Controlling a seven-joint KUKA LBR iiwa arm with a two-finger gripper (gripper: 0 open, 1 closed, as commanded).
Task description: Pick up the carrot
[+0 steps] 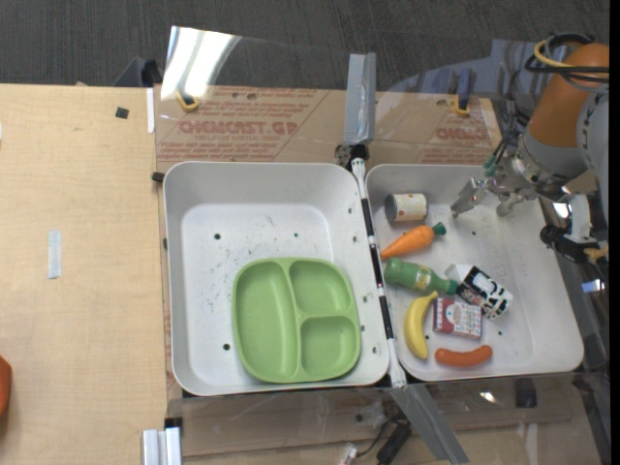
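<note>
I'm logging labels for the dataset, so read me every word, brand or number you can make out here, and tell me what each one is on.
"CHEMCAST GP", red print on the brown paper-covered sheet behind the bins; it repeats at the right, cut off and unclear.
Small red and white box: print too small to read.
Green plastic bottle: label too blurred.
Small cream can: nothing legible.

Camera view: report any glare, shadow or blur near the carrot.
Camera view: bright glare on the clear sheet behind the bins; the orange carrot in the right white bin is sharp, evenly lit, with faint shadow; the two-finger gripper looks slightly soft.
</note>
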